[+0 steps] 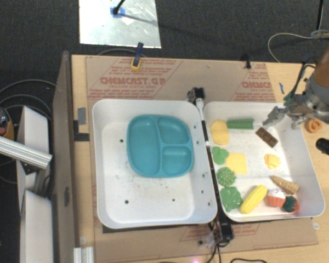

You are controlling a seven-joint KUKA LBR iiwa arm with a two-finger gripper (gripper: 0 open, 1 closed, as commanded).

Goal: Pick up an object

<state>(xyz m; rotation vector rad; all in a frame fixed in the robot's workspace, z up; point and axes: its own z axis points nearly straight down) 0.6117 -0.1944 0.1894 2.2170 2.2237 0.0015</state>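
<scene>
Camera view: we look down at a slant on a bench (153,73) that carries two white bins side by side.
Left bin (112,201): we see a teal divided plate (159,146) lying flat near its middle, a little toward the far edge.
Right bin (310,179): we count a spread of small toy foods on its floor.
Far edge of right bin: we find a green stick (239,124) lying along it, with a yellow lump (219,132) just beside it toward the left edge.
Brown bar (266,137): we see it lying at an angle near the far right corner, close under the gripper.
Left edge of right bin: we see three green pieces in a row, a leafy one (220,156), a bumpy round one (226,176) and a darker one (230,196) at the near corner.
Middle: we note a flat yellow square (236,163) and, apart from it toward the right edge, a small yellow piece (272,160).
Near edge: we see a yellow corn cob (253,198), an orange and white piece (275,198), a tan cone (285,184) and a dark green and red piece (290,204).
Arm (324,75): we see it reach in over the far right corner of the right bin.
Gripper (285,116): we see its fingers spread apart above the bin's far right corner, with nothing between them.
Orange ring (314,126): we see it on the bench just outside the right bin's right edge.
</scene>
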